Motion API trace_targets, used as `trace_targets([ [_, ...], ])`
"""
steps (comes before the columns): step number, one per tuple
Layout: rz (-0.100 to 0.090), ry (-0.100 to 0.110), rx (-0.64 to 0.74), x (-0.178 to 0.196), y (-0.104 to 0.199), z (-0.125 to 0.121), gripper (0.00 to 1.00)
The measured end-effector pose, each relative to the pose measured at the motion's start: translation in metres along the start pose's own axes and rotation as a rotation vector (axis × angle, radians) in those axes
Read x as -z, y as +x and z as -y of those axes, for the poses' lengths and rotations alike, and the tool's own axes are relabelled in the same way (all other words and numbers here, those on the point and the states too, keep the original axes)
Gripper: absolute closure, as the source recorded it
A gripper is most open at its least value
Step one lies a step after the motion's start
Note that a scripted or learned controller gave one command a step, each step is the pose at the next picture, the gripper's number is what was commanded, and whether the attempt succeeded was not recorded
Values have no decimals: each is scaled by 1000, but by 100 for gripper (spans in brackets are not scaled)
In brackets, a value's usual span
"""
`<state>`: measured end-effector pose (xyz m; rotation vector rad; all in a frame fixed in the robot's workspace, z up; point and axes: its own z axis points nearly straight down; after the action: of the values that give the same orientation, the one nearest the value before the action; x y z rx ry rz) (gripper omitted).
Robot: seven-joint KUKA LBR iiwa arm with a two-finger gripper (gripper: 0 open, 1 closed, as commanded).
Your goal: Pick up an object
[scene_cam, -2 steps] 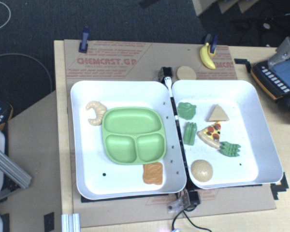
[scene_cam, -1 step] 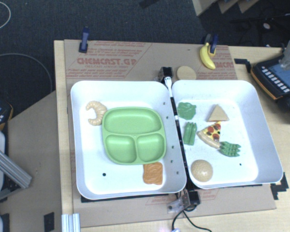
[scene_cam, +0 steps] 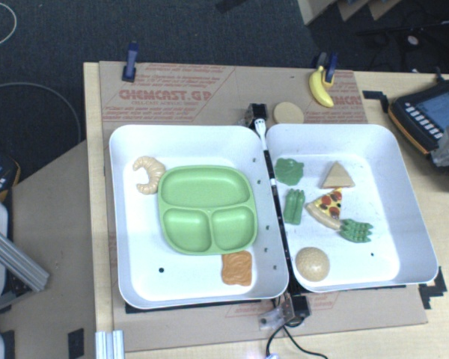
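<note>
Camera view, lower frame first: a bread roll (scene_cam: 312,262) is seen low in the right bin (scene_cam: 404,200), with a pizza slice (scene_cam: 325,209) above it. A green plate (scene_cam: 207,208) is seen mid-left and a banana (scene_cam: 321,88) at the upper right. Picking seems not yet begun, and how the jaws stand cannot be told. A descent over the well-separated roll is called for.
</note>
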<state>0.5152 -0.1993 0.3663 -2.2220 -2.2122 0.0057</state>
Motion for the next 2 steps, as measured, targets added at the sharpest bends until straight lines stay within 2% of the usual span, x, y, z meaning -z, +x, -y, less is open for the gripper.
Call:
trace_targets([
  [1,1,-4,3,-24,1,37,100],
  [2,1,-6,8,-151,3,-36,100],
])
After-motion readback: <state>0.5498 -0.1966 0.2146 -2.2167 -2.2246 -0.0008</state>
